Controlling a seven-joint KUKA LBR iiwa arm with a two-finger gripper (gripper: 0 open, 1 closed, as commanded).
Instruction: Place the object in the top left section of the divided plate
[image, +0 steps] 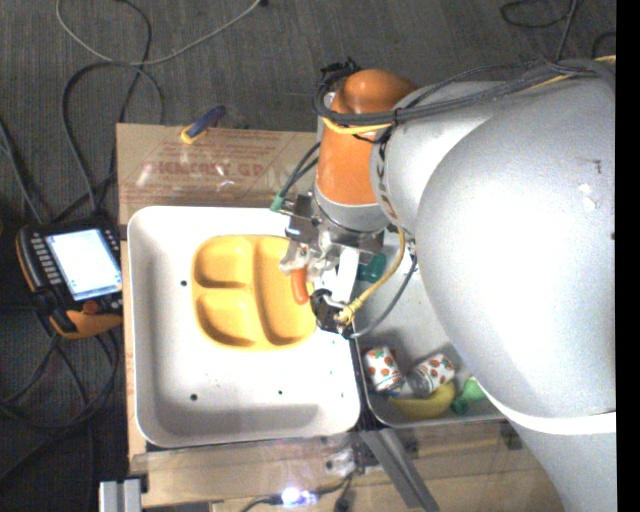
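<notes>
We read the hand (305, 272) at the plate's (245, 290) right edge; target section lies left; grip state we cannot tell.

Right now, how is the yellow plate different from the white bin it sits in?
The yellow plate is rounded and split into sections; the left white bin is squarish with one open floor. The plate is smaller and lies inside the bin, toward its top right. The gripper partly covers the plate's right section, while most of the bin shows. Both are shallow and lie flat.
</notes>
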